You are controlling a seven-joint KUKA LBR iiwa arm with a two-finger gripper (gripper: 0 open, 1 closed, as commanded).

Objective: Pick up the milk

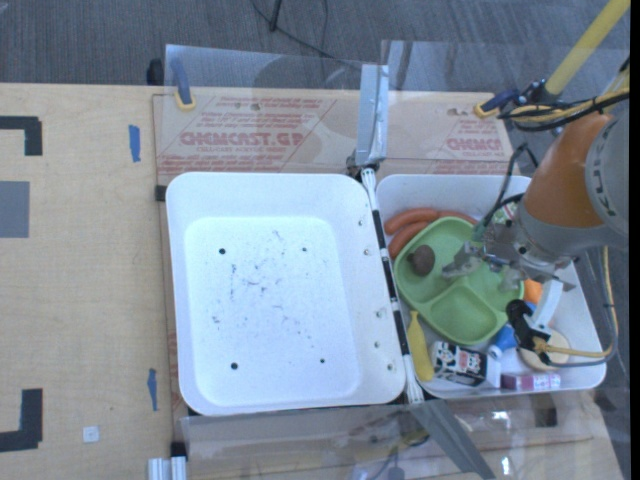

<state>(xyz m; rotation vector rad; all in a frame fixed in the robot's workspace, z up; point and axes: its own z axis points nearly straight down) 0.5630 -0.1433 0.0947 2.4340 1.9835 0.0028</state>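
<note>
- One fixed camera looks down on the bench (80, 268) from above, at a slight slant.
- The left bin (190, 208) lies near the middle of the frame; the right bin (585, 318) sits toward the right edge.
- It stands far enough off to take in both bins, the bare bench to the left and a strip of grey floor (100, 18) along the top.
- The arm (570, 183) enters from the right, and probably hides part of the right bin.
</note>
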